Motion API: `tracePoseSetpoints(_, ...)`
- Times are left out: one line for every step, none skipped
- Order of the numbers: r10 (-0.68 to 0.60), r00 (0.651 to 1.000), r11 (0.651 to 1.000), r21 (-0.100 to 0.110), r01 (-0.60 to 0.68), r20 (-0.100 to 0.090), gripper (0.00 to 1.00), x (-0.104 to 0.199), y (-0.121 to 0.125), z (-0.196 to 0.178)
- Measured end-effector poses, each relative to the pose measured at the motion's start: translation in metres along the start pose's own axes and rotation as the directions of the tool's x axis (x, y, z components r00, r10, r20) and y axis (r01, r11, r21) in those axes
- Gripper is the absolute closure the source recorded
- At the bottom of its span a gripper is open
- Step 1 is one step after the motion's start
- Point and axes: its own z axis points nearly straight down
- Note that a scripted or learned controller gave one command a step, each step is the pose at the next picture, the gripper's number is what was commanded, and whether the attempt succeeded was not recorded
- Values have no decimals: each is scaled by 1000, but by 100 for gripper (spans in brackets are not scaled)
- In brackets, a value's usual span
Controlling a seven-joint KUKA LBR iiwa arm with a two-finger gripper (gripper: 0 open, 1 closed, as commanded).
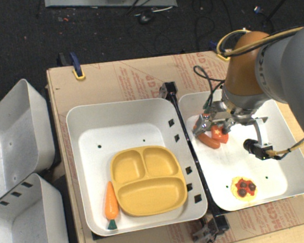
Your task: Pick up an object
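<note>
A red-orange toy (214, 136) lies in the upper left part of the right bin (295, 174). My gripper (214, 122) hangs directly over it, reaching down from the grey arm with its orange band (248, 69). The gripper's body hides the toy's top, so I cannot tell whether they touch. Near the right bin's front edge lies a small yellow disc with dark red toppings (244, 187). An orange carrot (110, 201) lies in the left bin (86, 127), against the left side of a yellow divided plate (148, 179).
A black divider (187, 141) runs between the two bins. A black cable end (253, 147) hangs off the wrist over the right bin's middle. Two white bins (16, 141) stand off the bench to the left.
</note>
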Motion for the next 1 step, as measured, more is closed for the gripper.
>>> tracePoseSetpoints(1,1000,1000,-9,-1,1,100,0,2,-16)
